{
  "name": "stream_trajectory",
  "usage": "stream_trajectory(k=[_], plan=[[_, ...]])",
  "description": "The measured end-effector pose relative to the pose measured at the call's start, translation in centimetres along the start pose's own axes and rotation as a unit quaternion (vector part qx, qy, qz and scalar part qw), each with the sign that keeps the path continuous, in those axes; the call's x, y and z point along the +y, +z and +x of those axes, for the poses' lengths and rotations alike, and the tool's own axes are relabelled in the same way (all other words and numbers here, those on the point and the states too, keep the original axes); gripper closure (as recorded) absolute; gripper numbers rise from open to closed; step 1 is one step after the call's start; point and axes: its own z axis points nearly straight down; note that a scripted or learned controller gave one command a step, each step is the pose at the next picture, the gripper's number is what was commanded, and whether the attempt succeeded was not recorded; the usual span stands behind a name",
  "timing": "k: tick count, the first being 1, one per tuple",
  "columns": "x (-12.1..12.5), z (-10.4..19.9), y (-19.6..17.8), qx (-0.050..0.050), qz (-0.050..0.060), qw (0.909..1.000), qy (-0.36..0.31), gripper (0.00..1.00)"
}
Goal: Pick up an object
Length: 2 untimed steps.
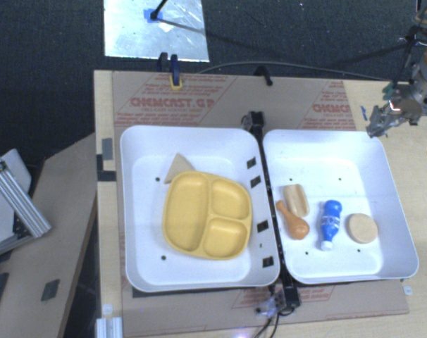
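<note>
the gripper (380, 123) hung over the right bin's (382, 189) far right corner, not yet reaching; whether it was released or clenched i could not tell. next it needed to descend onto one object. that bin held a blue bottle (330, 222), round biscuit (361, 228), bread roll (296, 199) and orange drumstick (292, 220). the left bin (139, 189) held a yellow divided plate (206, 214).

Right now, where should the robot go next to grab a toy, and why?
Probably move the gripper left and down over the right bin. It hangs above that bin's far right corner, apart from everything, holding nothing. The blue bottle, cookie, bread and drumstick all lie nearer the bin's front.
</note>
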Motion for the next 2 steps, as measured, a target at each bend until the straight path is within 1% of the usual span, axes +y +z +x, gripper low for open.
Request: stream_trajectory(k=[1, 2], plan=[[-0.9, 5.3, 1.6, 0.001, 0.003, 1.0000, -0.001, 1.00], [-0.4, 10.3, 2.4, 0.001, 0.002, 1.0000, -0.001, 1.00]])
